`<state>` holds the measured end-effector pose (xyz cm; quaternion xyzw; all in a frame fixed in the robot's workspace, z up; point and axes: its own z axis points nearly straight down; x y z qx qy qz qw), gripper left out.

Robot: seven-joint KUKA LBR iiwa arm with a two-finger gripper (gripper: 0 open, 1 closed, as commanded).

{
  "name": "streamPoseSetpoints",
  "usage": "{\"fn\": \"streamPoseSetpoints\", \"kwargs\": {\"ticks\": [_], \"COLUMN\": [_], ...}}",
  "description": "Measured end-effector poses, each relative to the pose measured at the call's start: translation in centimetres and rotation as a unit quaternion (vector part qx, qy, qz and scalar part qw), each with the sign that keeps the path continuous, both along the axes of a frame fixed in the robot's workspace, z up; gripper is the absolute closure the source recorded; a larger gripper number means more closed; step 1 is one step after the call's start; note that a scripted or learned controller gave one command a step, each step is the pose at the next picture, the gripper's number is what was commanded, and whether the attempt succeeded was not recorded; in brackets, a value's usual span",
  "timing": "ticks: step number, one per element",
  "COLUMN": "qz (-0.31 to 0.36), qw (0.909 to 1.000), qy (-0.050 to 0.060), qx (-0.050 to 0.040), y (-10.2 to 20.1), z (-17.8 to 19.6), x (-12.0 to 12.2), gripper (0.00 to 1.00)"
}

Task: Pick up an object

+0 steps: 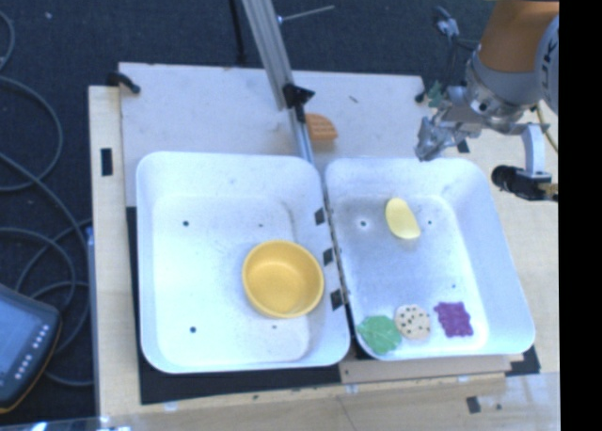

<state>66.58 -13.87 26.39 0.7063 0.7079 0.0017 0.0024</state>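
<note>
Gripper (435, 144), finger state cannot tell, hovers over far rim of right white bin (489, 231); pale yellow lemon-shaped object (403, 219) lies inside, near that rim; rounded shape may slip from pinch

Yellow bowl (282, 278), purple piece (454, 318), green piece (379, 332), speckled cookie (412, 322).

At the upper right of the frame, the arm (515, 34) is seen as a grey body with a broad orange band. Thin cables are looped above it. The wrist is formed of grey metal parts, and the gripper (430, 145) is dark grey.
</note>
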Motion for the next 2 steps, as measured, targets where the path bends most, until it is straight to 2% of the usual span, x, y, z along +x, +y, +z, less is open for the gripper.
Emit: {"fn": "streamPoseSetpoints", "kwargs": {"ticks": [2], "qz": [0.002], "qw": [1.0000], "qy": [0.002], "qx": [0.0012], "y": [9.5], "z": [1.0], "x": [-0.9], "gripper": [1.00]}}
